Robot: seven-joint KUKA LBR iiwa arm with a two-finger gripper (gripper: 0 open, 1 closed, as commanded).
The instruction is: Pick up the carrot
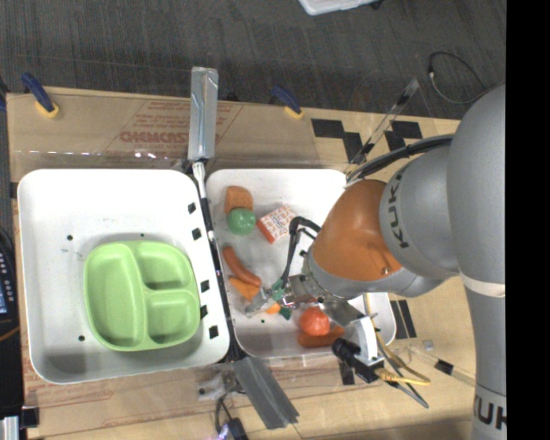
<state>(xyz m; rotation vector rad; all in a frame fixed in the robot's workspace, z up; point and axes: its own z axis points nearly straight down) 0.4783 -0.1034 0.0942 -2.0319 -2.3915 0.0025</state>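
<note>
Carrot (241,267) lies in right bin (258,344), near its left wall, long axis running up-left to down-right; gripper (279,296) sits just right of and below its lower end, apparently not on it; can't tell how the gripper is set

The arm (412,232) covers the right side of the right bin (258,344), so whatever lies under it is hidden. The claw (288,296) is mostly tucked beneath the orange band (352,232); its grip cannot be made out. The carrot (241,268) is partly masked at its near end. The red item (314,322) is half hidden by the wrist. A white object (339,5) is cut off at the far edge.
</note>
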